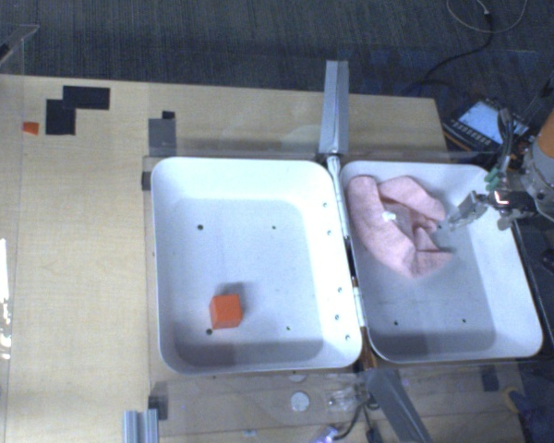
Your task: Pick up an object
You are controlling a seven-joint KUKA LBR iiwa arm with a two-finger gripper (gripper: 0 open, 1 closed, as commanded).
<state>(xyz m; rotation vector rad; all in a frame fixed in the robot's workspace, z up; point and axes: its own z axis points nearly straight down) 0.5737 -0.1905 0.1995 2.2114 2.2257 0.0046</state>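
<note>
A crumpled pink cloth lies in the upper left part of the right bin. An orange block sits in the lower left part of the left bin. My gripper reaches in from the right, low over the right bin, and its tip meets the right edge of the pink cloth. The view is too small and blurred there to tell how it stands on the cloth.
A metal rail runs back from the seam between the bins. Black blocks and a small orange square lie on the wooden bench at the far left. A screen device and cables sit behind the right bin.
</note>
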